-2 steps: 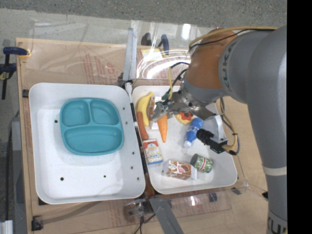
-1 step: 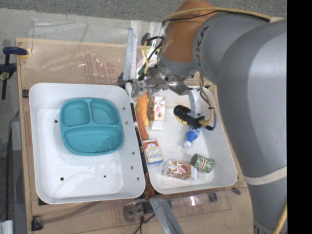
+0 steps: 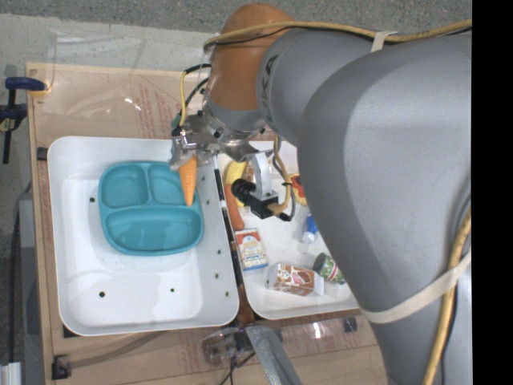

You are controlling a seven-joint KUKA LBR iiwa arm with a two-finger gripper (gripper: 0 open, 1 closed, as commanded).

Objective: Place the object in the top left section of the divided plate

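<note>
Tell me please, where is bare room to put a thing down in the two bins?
Left bin: bare floor below and left of the divided plate. The carrot hangs at the pincer over the plate's right edge. Right bin: crowded with small packages.

One fixed overhead camera looks down slantwise on both bins (image 3: 144, 311).

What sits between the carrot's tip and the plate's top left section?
In the camera view, only the top right section and the raised divider separate the carrot from the top left section of the divided plate.
</note>
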